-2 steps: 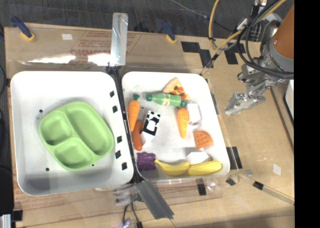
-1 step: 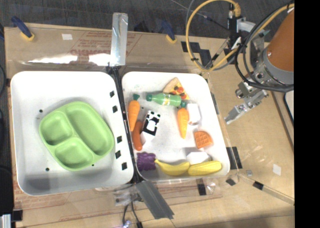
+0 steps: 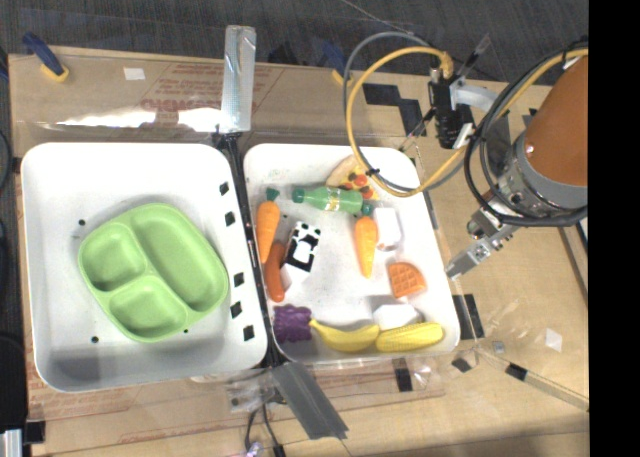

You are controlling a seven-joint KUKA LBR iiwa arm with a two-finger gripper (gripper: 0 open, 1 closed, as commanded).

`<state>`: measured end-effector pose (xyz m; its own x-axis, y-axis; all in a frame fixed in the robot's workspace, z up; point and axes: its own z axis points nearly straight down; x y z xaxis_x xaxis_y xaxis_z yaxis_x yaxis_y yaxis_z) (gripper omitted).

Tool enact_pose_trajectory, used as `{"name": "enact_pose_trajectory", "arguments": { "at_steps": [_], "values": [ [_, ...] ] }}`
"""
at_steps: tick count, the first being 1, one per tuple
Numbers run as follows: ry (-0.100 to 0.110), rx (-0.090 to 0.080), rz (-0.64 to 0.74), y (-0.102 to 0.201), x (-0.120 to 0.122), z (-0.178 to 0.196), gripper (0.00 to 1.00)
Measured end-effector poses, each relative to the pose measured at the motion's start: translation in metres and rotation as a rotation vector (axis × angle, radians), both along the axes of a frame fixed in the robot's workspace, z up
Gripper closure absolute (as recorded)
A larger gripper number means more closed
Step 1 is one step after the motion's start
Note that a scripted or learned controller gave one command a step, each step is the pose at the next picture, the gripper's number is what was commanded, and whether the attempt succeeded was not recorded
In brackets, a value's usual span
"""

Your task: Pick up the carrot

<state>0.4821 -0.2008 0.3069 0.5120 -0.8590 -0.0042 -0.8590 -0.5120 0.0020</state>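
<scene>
Task barely begun, by the look of it. Carrot (image 3: pixel 366 244) lies flat in the right bin (image 3: pixel 432 213), tip pointing to the near edge, nothing gripping it. Landmark = that carrot; all places below are rel. to it.

Arm (image 3: pixel 560 145) sits well to the right of the carrot, outside the bin, over the table (image 3: pixel 530 345). Hand (image 3: pixel 478 250) hangs off the arm's lower left, just past the bin's right wall, roughly level w/ the carrot. Can't tell how the hand is set; it's small and blurred. Nothing visible in it.

Around the carrot:
- green bottle (image 3: pixel 328 200) just behind it, lying crosswise
- white block (image 3: pixel 388 228) touching or nearly touching its right side
- waffle (image 3: pixel 407 279) near, front-right
- black-white cube (image 3: pixel 303 247) near, left
- second orange piece (image 3: pixel 267 228) further left, by the bin's left wall. Also carrot-like, so which one is meant isn't certain; I take the central one.
- banana (image 3: pixel 343 334) and corn (image 3: pixel 410 336) well in front
- purple grapes (image 3: pixel 293 321) front-left
- green plate (image 3: pixel 152 270) well to the left, in the left bin (image 3: pixel 40 245)

Left to do, as I judge: nearly everything. Move the hand over the bin, come down on the carrot, close, lift. Tight spot is the white block beside it; may get nudged or caught.
</scene>
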Motion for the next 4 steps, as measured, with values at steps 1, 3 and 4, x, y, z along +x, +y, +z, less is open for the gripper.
{"name": "enact_pose_trajectory", "arguments": {
  "at_steps": [1, 3, 4],
  "values": [
    [-0.008, -0.001, 0.347, 0.0, -0.004, 0.017, 1.0],
    [-0.014, 0.0, 0.838, -0.007, 0.064, 0.053, 1.0],
    [-0.007, 0.007, 0.838, -0.007, 0.02, -0.026, 1.0]
  ]
}}
